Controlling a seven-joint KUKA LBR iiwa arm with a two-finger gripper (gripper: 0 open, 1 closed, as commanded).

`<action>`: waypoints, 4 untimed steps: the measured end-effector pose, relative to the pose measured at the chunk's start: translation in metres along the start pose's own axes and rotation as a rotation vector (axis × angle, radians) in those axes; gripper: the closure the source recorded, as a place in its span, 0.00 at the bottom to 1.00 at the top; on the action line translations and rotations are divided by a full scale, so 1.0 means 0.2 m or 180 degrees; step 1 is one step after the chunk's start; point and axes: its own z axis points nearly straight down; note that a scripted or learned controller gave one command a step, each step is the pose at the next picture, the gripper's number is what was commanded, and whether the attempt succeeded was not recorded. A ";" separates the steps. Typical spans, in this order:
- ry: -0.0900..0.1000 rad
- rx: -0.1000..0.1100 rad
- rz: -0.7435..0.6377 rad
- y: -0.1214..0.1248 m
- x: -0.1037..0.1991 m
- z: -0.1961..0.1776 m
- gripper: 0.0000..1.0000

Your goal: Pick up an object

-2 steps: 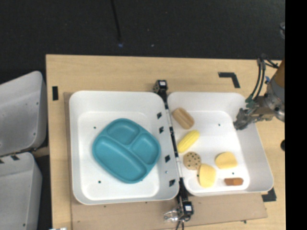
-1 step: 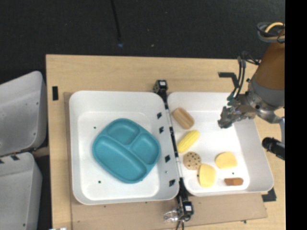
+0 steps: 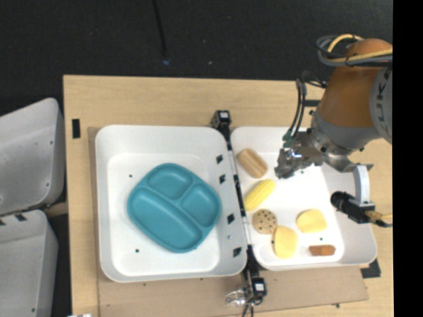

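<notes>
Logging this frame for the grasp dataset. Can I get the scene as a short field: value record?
left bin: shallow white bin holding a teal plastic divided plate
right bin: shallow white bin holding six food items
items: tan bread roll, yellow corn cob, round brown cookie, two pale yellow pieces, small orange-brown piece
end effector: over right bin, just right of the roll
held: nothing visible

A single fixed camera looks down from above at a slant, far enough back to take in the whole surface, with both white bins filling mid-frame.
</notes>
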 end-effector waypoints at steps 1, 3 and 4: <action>-0.0002 0.0008 0.0004 0.06 0.24 0.06 1.00; 0.0002 -0.0002 0.0000 0.14 0.73 -0.01 1.00; -0.0003 0.0004 0.0013 0.14 0.71 -0.01 0.00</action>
